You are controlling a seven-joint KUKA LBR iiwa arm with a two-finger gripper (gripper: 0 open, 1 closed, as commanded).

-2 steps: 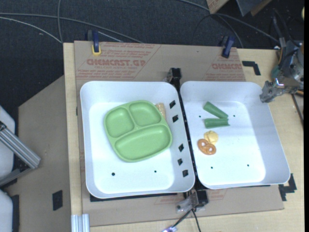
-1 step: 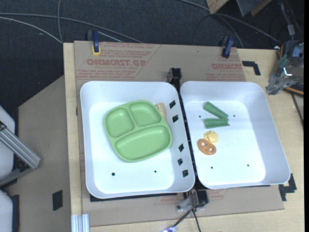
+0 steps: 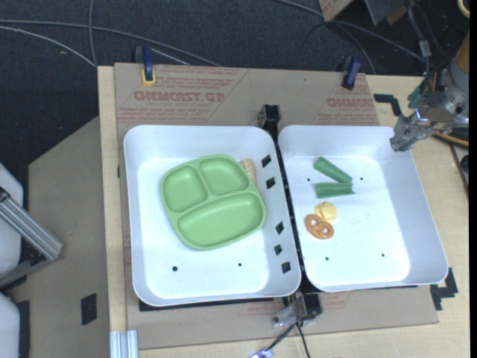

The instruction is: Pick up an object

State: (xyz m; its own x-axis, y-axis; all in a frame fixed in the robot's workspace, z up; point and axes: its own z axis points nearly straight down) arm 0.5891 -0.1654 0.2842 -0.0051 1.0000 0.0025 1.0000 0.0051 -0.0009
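Note:
The right bin (image 3: pixel 417 222) holds two green pieces, one (image 3: pixel 332 170) lying slantwise above the other (image 3: pixel 334 190), plus a small yellow piece (image 3: pixel 326 212) and a brown pretzel-like ring (image 3: pixel 320 228) touching it. My gripper (image 3: pixel 406 136) hangs over the right bin's far right corner, well apart from all of these objects. Nothing shows between its fingertips.
The left bin (image 3: pixel 149 259) holds a green three-compartment plate (image 3: pixel 214 200) with a small tan item (image 3: pixel 248 168) at its upper right edge. A black clipped divider (image 3: pixel 277 200) runs between the bins. Blue clamps (image 3: pixel 148 62) hold the bench board at the back.

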